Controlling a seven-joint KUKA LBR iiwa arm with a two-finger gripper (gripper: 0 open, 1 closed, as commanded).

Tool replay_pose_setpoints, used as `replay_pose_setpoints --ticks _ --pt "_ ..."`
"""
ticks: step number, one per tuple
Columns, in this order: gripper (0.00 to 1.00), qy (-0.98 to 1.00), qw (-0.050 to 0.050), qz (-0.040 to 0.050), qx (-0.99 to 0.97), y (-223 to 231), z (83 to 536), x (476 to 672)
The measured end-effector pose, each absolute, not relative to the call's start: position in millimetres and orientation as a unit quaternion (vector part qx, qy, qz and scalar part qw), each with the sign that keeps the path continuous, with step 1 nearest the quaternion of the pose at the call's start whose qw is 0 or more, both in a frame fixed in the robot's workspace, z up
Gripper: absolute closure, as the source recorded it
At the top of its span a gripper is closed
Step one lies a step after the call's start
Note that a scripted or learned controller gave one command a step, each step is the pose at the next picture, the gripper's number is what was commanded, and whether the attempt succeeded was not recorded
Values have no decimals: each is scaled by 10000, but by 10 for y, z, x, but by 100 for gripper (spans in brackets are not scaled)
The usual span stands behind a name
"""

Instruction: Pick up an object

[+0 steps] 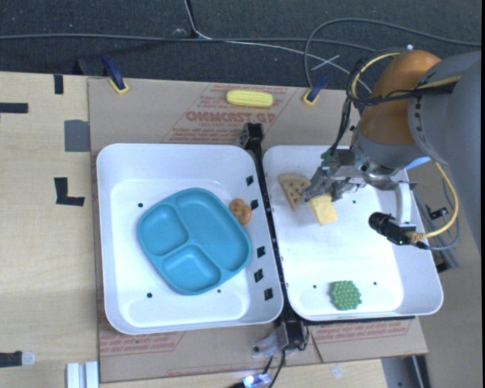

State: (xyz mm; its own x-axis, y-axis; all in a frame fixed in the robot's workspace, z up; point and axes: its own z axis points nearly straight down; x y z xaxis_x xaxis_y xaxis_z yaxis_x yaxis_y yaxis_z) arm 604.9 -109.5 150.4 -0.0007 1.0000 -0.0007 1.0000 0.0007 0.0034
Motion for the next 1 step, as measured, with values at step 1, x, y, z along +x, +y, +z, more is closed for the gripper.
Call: replay_pose_setpoints --ticks 1 --pt "100 7077 14 10 7065 -1107 1951 6121"
